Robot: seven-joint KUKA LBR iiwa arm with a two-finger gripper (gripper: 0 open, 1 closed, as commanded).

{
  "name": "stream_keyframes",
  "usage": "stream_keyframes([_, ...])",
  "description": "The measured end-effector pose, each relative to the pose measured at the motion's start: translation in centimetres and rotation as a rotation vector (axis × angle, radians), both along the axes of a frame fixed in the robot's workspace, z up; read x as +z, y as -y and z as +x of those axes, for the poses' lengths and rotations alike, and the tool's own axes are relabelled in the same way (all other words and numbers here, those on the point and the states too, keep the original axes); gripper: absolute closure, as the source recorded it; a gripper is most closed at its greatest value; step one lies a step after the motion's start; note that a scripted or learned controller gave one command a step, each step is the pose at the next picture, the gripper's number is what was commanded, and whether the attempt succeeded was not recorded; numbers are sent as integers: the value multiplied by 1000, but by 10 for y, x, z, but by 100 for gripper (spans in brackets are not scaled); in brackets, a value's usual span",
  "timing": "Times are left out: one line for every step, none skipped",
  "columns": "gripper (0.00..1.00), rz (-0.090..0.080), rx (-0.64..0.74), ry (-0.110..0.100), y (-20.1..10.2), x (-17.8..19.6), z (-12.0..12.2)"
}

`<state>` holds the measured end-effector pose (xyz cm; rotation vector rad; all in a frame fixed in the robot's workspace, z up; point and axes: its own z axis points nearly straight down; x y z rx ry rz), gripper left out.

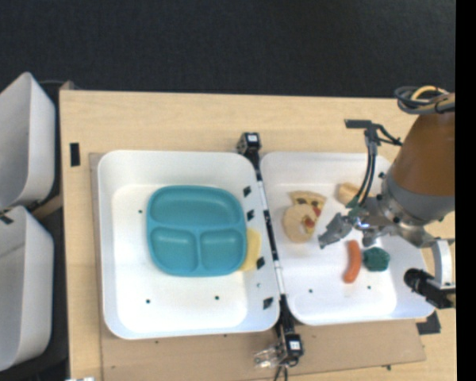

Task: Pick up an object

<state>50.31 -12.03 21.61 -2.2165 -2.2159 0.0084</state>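
Right now the arm (428, 161) reaches in from three o'clock over the right bin (301, 300), and its gripper (339, 230) hangs above the bin floor near the middle. Its dark fingers look slightly spread with nothing between them, the tips pointing toward nine o'clock.

Several small things lie within reach. A carrot (351, 261) lies at about five o'clock of the gripper, just beside it, running roughly twelve to six. A green lump (375, 258) sits at three o'clock of the carrot, close to touching it. A pizza slice (304, 215) lies at ten o'clock of the gripper, and a small tan piece (348, 191) at twelve.

The left bin (127, 308) holds a blue divided plate (196, 230) with a yellow thing (254, 249) tucked at its four o'clock edge.

The carrot seems the easiest pick. To take it well, I would centre over its middle, turn the fingers across its narrow width, and descend straight so the green lump is not nudged.
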Motion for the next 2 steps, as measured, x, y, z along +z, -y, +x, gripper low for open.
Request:
stream_keyframes([0,-2,2,10,0,5,2])
stream_keyframes([0,-2,-1,4,4,-57,6])
